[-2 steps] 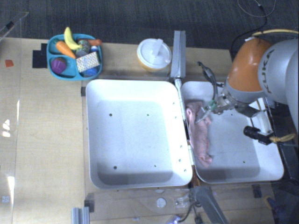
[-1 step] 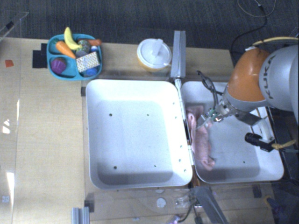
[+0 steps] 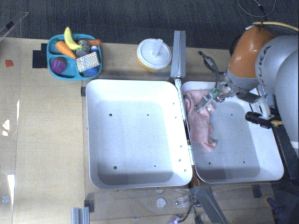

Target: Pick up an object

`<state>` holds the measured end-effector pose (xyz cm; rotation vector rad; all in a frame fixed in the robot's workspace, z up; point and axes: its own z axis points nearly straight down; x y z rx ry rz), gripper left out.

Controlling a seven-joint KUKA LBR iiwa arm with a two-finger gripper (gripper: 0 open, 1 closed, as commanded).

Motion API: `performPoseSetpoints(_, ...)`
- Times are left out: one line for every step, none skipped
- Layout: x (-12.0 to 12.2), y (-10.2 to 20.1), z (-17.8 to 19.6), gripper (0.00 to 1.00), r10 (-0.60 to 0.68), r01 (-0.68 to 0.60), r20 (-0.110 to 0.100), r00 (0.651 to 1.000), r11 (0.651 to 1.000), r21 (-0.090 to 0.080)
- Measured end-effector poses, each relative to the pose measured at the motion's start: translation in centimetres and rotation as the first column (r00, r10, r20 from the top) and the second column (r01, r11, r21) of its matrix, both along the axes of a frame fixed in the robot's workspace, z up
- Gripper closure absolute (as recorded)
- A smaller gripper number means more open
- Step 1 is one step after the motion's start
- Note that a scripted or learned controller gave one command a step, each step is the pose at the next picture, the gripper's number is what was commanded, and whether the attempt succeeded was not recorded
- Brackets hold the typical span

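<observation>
pink cloth [image 3: 200, 122] lies crumpled along the left side of the right bin [image 3: 243, 171], stretched from the bin's upper left corner down toward its middle, close against the wall next to the divider between the two bins. starting nearest, at the bottom of the frame, some small clear and grey fittings [image 3: 180, 202] sit on the bench just below the bins. above them the left bin [image 3: 135, 129], a shallow white tray with a few dark dots on its floor, fills the centre of the frame, and the right bin sits just beside it on the right. the gripper [image 3: 209, 101] hangs over the upper end of the cloth, at or just above the fabric; whether it touches the cloth, and whether the claw is spread or pressed together, cannot be told at this size. behind it the arm [image 3: 266, 59] rises at the upper right, grey with its orange band. farther back, above the bins, a grey bar [image 3: 178, 55] stands on the bench, with a white lidded cup [image 3: 154, 54] just left of it. at the upper left a blue divided tray [image 3: 74, 57] holds toy food, a yellow banana [image 3: 70, 39] and an orange carrot [image 3: 64, 48] among it.
</observation>
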<state>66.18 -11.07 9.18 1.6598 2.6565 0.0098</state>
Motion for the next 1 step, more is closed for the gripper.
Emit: performPoseSetpoints(0.31, 0.25, 1.38, 1.0, 0.006, -0.006, 0.01, 1.0, 1.0, 0.0)
